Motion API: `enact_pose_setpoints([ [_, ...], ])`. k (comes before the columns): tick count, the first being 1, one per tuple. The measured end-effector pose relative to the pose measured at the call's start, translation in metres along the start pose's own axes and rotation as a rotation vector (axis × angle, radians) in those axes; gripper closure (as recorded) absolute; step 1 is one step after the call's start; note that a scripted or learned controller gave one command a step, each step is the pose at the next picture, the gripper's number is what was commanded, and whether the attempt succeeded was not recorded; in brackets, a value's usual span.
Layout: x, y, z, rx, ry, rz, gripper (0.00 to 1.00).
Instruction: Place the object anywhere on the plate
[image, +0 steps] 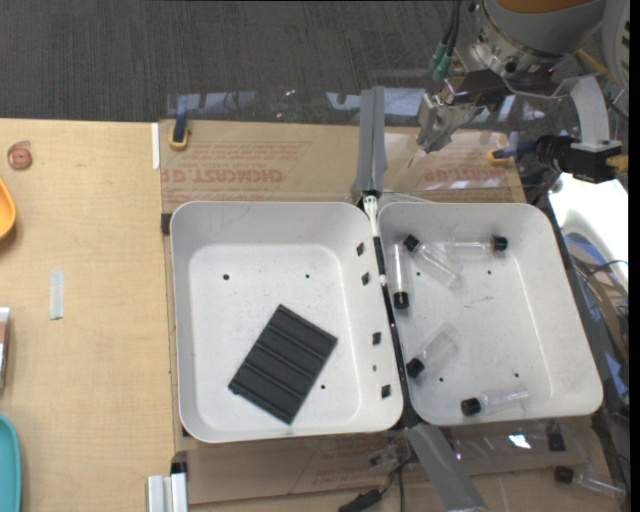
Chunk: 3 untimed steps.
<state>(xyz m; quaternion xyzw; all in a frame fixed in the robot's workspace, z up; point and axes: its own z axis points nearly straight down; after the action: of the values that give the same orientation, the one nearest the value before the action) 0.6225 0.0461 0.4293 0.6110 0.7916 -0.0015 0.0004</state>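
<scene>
A black ribbed rectangular plate (284, 362) lies flat and turned at an angle in the left bin (200, 250), toward its front. Several clear tubes with black caps are scattered in the right bin (560, 300): one (399, 272) along the left wall, two (468, 244) near the back, one (432, 353) in the middle and one (497, 401) at the front. My gripper (434, 128) hangs high over the cardboard behind the right bin's back left corner, apart from every tube and far from the plate. I see nothing in it.
Where the two bins meet there is a row of black clips (381, 300). Cardboard (260, 170) lies under and behind the bins. On the wooden bench to the left are an orange item (5, 215) and a teal item (8, 465). Cables (590, 270) run along the right side.
</scene>
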Motion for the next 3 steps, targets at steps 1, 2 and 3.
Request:
enact_pose_setpoints([
  [1,0.036,0.048,-0.012,-0.004,0.000,-0.706,1.00],
  [2,0.077,-0.011,-0.013,-0.004,0.000,-1.041,1.00],
  [3,0.115,-0.012,0.012,-0.006,-0.001,-1.776,1.00],
])
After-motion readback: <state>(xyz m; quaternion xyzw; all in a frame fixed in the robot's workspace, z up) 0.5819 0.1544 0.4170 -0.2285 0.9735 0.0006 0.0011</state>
